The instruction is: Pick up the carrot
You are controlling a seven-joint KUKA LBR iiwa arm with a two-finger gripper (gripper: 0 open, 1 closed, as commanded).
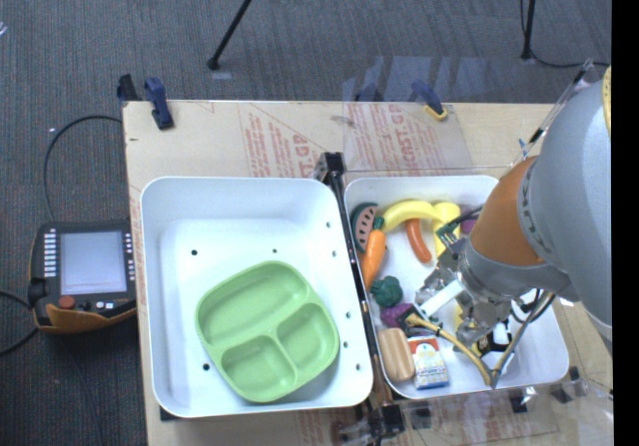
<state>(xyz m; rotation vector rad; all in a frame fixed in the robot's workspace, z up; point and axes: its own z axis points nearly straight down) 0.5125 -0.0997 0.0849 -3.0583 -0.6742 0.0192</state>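
A: Where is the gripper (439, 306) hanging?

B: Low over the right bin (544, 359), above the crowded toys. Whether it is clenched or released, I cannot tell; the wrist is covering it.

A: And the carrot (373, 252)?

B: It is lying by the bin's left wall, apart from the gripper, leaning beside the banana (411, 211) and above the broccoli (385, 289). The green plate (265, 329) is sitting in the left bin (165, 234), probably as a drop spot.

Dark grey carpet (300, 25) covers the floor; thin black stand legs (245, 10) cross it at the top. A wooden surface (260, 135) with blue clamps (158, 103) fills the middle; a pendant (85, 274) with a cable (70, 140) lies left.
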